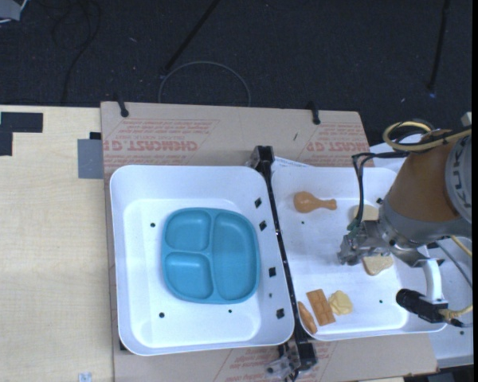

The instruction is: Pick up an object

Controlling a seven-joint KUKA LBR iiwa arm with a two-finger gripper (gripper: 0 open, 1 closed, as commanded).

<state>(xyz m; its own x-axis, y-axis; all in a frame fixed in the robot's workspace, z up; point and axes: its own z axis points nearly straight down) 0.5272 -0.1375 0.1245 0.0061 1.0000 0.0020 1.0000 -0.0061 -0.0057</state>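
My gripper [352, 251] hangs low over the right bin [323, 253], in the right-centre of the frame, with my grey wrist and orange band reaching in from the right edge. From this slant I cannot tell whether it is apart or together, and I see nothing clamped in it. Just to its lower right, touching or nearly touching it, lies a pale beige chunk [378, 266], partly tucked under my wrist. At the upper edge of my wrist a small tan piece [370, 212] peeks out, too hidden to make out. Up and to the left of the gripper, well apart from it, a brown drumstick-shaped toy [312, 203] lies on the white floor with its thin end pointing right. Near the bin's lower edge three pieces sit close together: a yellow lump [341, 302], just left of it a ridged orange slab [320, 307], and left again a slim orange stick [306, 317] against the bin's corner. The left bin [134, 213], in the centre of the frame, holds a blue divided plate [209, 255] lying flat. Both bins rest on a cardboard sheet [191, 138] with red print, and the pale wooden bench [40, 237] runs off to the left.
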